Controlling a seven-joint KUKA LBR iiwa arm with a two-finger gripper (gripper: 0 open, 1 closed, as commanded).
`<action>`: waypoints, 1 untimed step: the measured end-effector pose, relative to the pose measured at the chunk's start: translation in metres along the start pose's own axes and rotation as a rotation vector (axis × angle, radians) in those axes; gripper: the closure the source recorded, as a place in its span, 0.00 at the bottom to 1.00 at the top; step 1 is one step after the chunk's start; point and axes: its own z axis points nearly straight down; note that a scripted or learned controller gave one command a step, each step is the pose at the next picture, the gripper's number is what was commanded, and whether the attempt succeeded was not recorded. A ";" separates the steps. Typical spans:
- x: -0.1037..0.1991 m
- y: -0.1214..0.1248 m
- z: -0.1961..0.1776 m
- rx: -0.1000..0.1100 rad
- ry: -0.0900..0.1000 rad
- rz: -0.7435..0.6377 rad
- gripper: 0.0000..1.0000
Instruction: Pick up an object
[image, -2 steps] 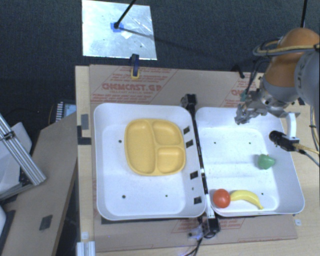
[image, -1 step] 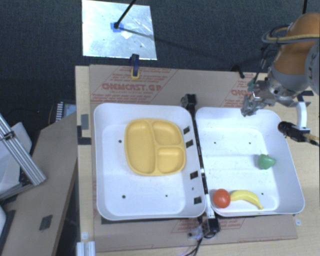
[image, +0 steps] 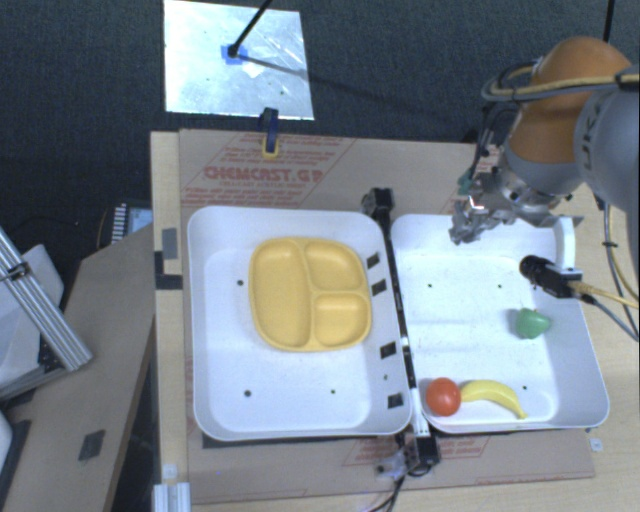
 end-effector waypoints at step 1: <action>0.048 -0.016 0.004 0.002 0.000 0.000 1.00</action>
